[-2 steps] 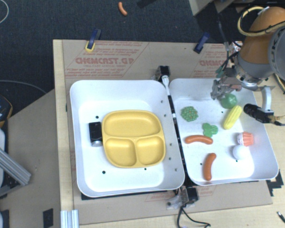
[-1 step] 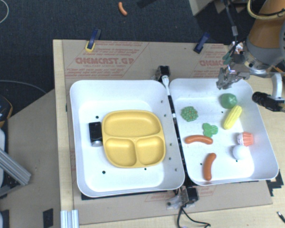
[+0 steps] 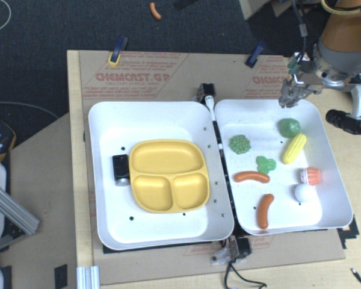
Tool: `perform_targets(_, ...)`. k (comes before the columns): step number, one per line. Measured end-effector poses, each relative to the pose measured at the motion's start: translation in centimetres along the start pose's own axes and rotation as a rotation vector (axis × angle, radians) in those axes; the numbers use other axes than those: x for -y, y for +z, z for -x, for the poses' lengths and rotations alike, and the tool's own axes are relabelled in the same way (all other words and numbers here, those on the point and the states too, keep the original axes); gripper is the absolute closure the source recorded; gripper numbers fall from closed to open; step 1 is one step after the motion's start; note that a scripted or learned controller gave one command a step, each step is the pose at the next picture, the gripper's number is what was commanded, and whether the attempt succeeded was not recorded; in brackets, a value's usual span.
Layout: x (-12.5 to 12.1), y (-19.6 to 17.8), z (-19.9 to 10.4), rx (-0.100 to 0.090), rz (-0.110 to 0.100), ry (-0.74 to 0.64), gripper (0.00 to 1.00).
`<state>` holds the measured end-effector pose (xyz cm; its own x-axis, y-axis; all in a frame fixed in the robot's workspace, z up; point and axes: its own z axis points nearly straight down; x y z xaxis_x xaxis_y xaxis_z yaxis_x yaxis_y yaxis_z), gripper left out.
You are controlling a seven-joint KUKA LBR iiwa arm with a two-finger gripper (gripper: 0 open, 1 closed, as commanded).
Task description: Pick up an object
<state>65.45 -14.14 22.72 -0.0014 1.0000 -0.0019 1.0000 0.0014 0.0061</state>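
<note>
Starting at the left, the left bin [image 3: 102, 131] holds a yellow divided tray [image 3: 168, 174] with three compartments, and a small black block [image 3: 120, 167] lies just beside the tray's left edge; what the block is cannot be made out. A black clamp [image 3: 207, 93] sits at the top of the seam between the two bins. The right bin [image 3: 331, 179] holds the toy food: a green knobbly ball [image 3: 240, 144], a small green leafy piece [image 3: 265, 164], a red-orange sausage [image 3: 251, 177] lying crosswise, and a second sausage [image 3: 264, 211] standing lengthwise near the front rim. Further right lie a round green piece [image 3: 289, 126] touching the top of a yellow corn cob [image 3: 294, 148], then an orange and white piece [image 3: 311, 175] and a white ball [image 3: 303, 192], both too small to identify. The gripper [image 3: 290, 98] hangs over the bin's upper rim, near the round green piece but apart from it. Its tips blur into one dark shape, so whether it is spread or pressed together cannot be told. The arm is cut off by the upper right frame edge.
</note>
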Motion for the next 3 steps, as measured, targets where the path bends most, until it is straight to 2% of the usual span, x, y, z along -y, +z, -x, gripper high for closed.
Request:
perform_targets(1,0.4,0.6,-6.0,-0.003,-0.008,-0.003,1.0)
perform_targets(2,2.0,0.3,-10.3,-0.003,-0.009,-0.002,1.0)
perform_targets(3,1.9,0.8,-15.2,-0.003,-0.009,-0.003,1.0)
